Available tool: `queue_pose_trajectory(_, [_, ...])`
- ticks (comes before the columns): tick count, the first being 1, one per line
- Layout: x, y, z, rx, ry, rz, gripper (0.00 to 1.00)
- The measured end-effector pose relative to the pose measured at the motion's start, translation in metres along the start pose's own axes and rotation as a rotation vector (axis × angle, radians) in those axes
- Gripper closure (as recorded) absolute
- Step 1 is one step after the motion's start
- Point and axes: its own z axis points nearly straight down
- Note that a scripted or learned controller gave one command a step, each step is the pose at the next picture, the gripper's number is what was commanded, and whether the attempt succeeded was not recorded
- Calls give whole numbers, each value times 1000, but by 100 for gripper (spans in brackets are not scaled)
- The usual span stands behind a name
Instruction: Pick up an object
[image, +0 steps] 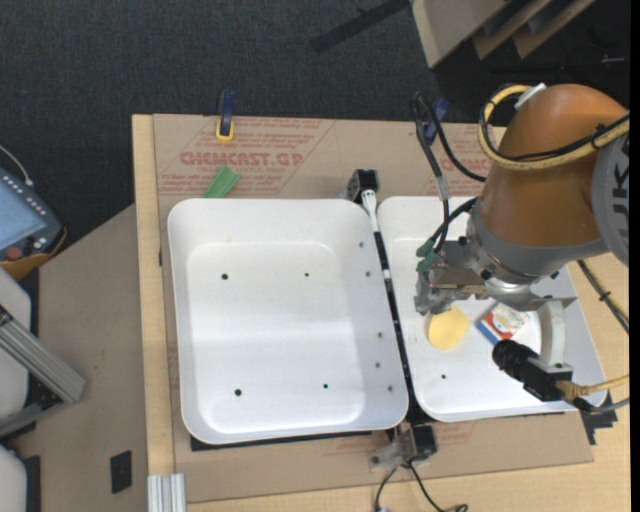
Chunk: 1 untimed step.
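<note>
Right bin (470, 400) held a yellow object (448, 329); gripper (440, 300) hovered just above it, jaw state indeterminable; you risked a glancing miss.

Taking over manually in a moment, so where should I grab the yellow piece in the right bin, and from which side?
Take the yellow object across its rounded middle, coming straight down from above. It lies low on the right bin's floor with bare space in front and to its left; the gripper hangs just behind it, and a red-and-white item crowds its right.
</note>
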Motion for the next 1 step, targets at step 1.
queue_pose_trajectory(1, [20,-1,-83,-21,2,-7,100])
